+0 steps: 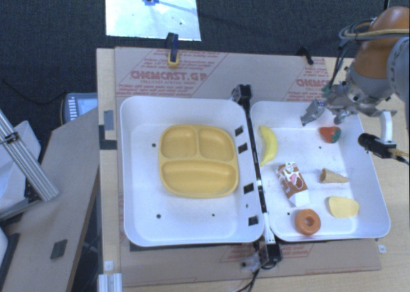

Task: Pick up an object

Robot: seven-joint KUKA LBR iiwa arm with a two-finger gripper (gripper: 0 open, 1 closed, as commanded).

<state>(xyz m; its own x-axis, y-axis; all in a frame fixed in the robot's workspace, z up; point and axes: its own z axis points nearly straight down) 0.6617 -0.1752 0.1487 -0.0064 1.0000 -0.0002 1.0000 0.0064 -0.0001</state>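
While the grey two-finger gripper point(325, 110) hangs spread open and holding nothing over the right shallow white bin's point(378, 210) far edge, a small red strawberry toy point(330, 134) sits just near of it. Brown cardboard point(192, 73) covers the tabletop; dark carpet point(51, 22) lies beyond.

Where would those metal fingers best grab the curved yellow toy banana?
Probably across the middle of the curved yellow toy banana, coming straight down from above. It lies flat near the right white bin's left wall, long and narrow, so fingers should close across its short width.
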